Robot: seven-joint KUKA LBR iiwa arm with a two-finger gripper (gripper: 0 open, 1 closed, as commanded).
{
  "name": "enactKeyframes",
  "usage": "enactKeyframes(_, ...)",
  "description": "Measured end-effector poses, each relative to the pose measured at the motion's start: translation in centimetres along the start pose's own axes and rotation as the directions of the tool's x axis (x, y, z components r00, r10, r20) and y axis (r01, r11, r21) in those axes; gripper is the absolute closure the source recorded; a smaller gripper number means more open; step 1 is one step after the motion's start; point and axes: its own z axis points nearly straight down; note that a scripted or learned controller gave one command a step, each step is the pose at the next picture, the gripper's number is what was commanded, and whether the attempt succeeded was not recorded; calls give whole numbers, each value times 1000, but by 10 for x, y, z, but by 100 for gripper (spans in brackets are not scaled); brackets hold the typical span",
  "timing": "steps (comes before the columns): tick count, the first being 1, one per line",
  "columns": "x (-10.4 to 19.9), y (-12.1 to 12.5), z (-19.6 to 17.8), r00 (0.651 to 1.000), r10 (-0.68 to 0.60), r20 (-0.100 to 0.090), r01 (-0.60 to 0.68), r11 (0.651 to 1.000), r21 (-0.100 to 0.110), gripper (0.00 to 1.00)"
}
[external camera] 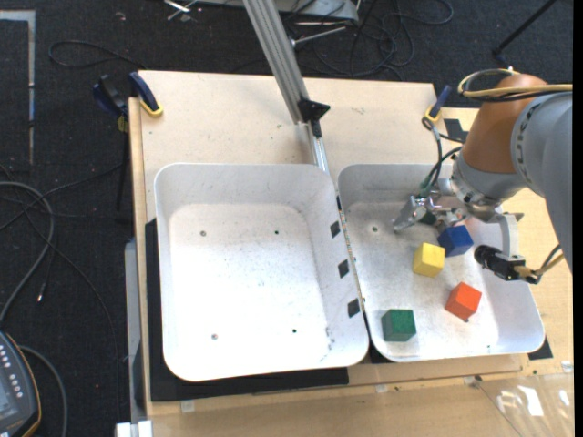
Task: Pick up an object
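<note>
Nearest me, below my claw (414, 215), sits one green block (398, 324). One yellow cube (428, 259), one blue (455, 239) and one orange (464, 300) lie right of and under it, in the right bin (510, 335) of two on a wooden bench (237, 116). Whether it grips anything, I cannot tell.

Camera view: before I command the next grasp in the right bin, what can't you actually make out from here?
- Gripper: fingertips small and blurred in the camera view, so their state and any contact are unreadable.
- Blue cube: upper part covered by the wrist; whether it is touched is unclear.
- Right bin: its far right corner lies under the arm.
- Yellow cube, orange cube and green cube lie in plain sight.
</note>
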Motion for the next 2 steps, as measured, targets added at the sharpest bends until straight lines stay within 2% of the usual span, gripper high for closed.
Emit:
enactKeyframes(1,5,-75,-4,1000,2,0,-2,1000,-2,0)
enactKeyframes(2,6,-72,-14,1000,1,1,-1,1000,-7,100)
